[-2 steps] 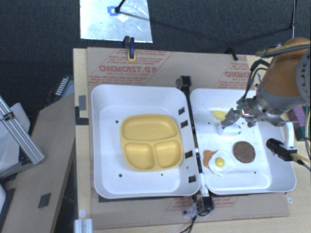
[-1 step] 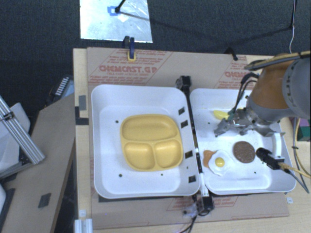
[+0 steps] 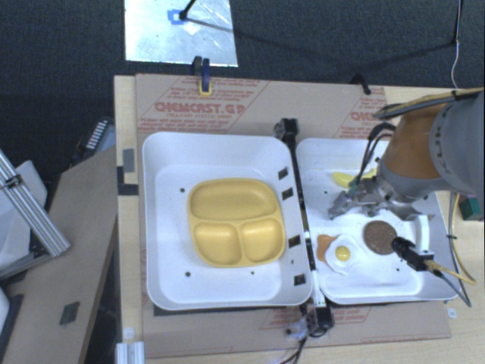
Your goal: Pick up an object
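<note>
The right bin holds several toy foods. A fried egg lies near the bin's front, with a small orange piece against its left side. A brown round patty sits just right of the egg. A yellow piece lies further back, partly hidden by the arm. My gripper hangs low over the bin's middle, between the yellow piece and the egg, left of the patty. Nothing shows in its grip.
The left bin holds a yellow divided plate. A black hinge strip runs between the bins. The grey arm with its orange band covers the right bin's back right. Cables trail past that bin's front right corner.
</note>
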Controlling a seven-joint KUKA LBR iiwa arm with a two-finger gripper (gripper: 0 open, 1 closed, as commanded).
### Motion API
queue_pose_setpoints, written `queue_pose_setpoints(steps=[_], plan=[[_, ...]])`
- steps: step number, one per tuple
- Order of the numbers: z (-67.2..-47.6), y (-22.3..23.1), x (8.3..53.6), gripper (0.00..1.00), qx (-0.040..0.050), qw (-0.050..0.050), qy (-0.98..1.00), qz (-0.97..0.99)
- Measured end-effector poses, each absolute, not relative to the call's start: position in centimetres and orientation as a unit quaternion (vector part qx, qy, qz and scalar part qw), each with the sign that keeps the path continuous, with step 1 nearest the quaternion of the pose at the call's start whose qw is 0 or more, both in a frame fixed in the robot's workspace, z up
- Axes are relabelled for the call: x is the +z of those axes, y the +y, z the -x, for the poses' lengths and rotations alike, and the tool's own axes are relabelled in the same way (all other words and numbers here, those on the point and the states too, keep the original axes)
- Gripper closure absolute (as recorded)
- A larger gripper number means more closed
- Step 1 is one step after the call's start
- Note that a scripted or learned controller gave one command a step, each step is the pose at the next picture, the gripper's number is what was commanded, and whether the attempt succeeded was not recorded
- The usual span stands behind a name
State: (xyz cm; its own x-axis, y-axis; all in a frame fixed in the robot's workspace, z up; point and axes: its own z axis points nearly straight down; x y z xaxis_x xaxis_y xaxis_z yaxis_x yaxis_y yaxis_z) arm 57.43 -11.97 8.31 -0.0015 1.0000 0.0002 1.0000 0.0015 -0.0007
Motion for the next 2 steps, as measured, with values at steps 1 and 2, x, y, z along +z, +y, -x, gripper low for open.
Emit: queue_pose_setpoints(steps=[1,2], plan=[[-57.5,-12.0,9.5,1.0,-0.0004,-0.001,-0.707,0.707],[-58.0,-11.8,13.9,1.0,-0.0015,-0.002,-0.708,0.706]])
